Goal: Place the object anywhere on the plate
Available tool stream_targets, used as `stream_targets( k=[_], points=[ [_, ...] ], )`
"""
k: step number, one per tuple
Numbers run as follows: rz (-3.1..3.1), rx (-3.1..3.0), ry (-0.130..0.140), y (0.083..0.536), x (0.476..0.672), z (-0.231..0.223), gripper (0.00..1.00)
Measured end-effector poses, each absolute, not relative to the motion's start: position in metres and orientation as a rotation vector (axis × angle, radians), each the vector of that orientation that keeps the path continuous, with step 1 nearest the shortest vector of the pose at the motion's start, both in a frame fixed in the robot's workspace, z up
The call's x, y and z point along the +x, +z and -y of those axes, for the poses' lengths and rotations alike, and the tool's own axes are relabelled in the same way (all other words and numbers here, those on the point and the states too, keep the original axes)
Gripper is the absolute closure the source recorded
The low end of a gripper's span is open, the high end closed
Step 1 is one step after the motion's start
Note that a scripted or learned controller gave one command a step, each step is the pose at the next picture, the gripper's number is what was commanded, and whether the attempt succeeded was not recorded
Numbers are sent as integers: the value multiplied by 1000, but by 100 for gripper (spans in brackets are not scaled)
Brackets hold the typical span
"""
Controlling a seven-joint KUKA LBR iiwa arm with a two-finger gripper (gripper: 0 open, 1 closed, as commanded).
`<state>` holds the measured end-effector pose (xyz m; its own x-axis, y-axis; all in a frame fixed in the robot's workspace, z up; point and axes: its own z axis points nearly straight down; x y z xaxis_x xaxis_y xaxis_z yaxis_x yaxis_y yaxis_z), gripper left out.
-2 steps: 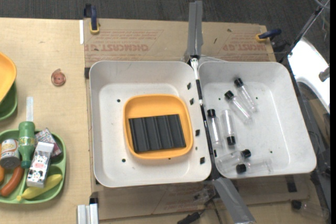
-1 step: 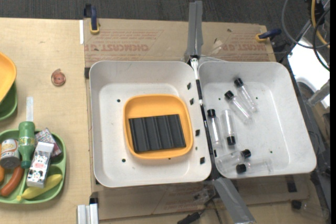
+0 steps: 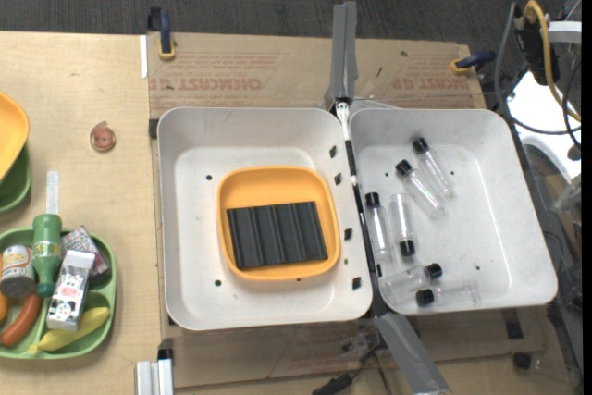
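In the camera view, the left white bin [image 3: 171, 199] holds an orange plate [image 3: 277, 176]. A dark grey ribbed slab [image 3: 277, 234] lies flat on the plate, square to it and wholly inside its rim. If this slab is the object meant, it already lies where the task wants it. It looks stiff and fairly light, a moulded block with parallel grooves running front to back. Its matt surface should give the claw fair purchase. The best hold would be across its shorter width near the middle, with the fingers set against the two long edges, since it lies too flat to be taken from the top face. The right white bin [image 3: 518, 199] holds a scatter of clear vials with black caps, one near the top [image 3: 430, 166] and another at the front wall [image 3: 444, 294]. These would be light, smooth and apt to roll, and are best pinched across the barrel. Both bins rest on a brown board on the counter [image 3: 83, 88]. Whether the claw is released or clenched cannot be told from this view. For the same reason, the slab's position relative to the claw cannot be judged.
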<state>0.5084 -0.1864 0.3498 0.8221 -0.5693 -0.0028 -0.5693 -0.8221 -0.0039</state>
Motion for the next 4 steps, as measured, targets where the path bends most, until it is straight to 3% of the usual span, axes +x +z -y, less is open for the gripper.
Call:
stream_targets(
  k=[1,3,4],
  points=[
    [-387,-3111,0,304,529,220,0],
    [-315,-3118,-2,309,501,220,0],
    [-309,-3119,-4,307,501,220,0]
  ],
)
